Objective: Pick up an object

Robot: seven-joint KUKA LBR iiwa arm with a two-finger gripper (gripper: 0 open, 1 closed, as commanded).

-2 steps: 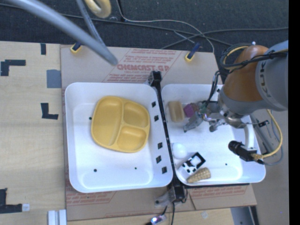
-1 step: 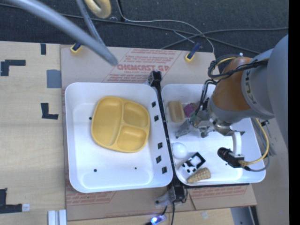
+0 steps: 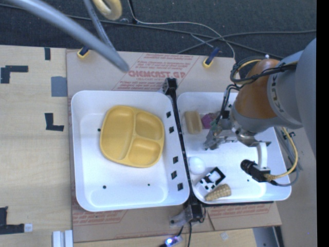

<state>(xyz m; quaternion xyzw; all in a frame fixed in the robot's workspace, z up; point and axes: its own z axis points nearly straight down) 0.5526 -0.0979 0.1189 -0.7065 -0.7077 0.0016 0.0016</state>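
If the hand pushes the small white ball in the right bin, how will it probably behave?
The white ball looks round and smooth, so it would probably roll away. It lies near the divider, which may stop it. It seems small, likely light.

Red printed lettering on the brown cardboard sheet (image 3: 154,71), at 12 o'clock above the bins, reads roughly "CHEMCAST GP"; smaller lines beside it are illegible.

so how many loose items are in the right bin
5 visible: a tan block and a purple item at the far left, a white ball, a black-and-white block and a cone at the near edge. The arm may hide more.
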